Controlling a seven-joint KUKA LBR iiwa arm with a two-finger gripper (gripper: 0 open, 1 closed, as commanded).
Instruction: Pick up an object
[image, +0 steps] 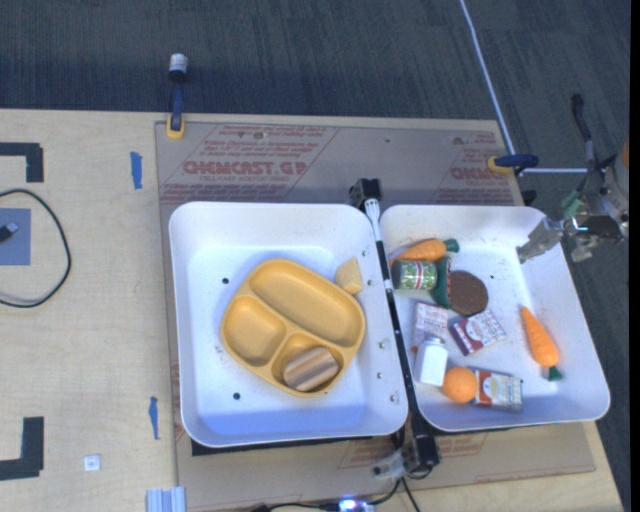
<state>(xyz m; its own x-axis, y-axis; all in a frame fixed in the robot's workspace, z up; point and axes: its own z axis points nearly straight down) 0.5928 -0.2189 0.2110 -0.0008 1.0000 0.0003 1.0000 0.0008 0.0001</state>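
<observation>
Hovering at the far right rim of the right-hand shallow white bin (585, 385), the claw (560, 235) is seen at the view's right edge; whether it is open or closed cannot be told, and nothing is seen held in it.

No object is named by the task, so any item in that bin may serve. Nearest the claw, toward the bin's right wall, lies a small orange plastic carrot (540, 337). Toward the bin's middle a round brown cookie-like disc (467, 293) is found, with a green-labelled can (420, 275) and a second carrot (425, 249) on its left, by the bin's left wall. Near the bin's front edge a round orange fruit (459, 385) touches a small red and white carton (497, 389).

The left-hand white bin (195, 250) holds a yellow divided plastic tray (300, 300).

Failure is judged likely if the crowded left cluster is chosen: neighbours could be struck and the target pushed aside. The lone carrot could roll away or be pinned against the wall if it is approached off-centre.
</observation>
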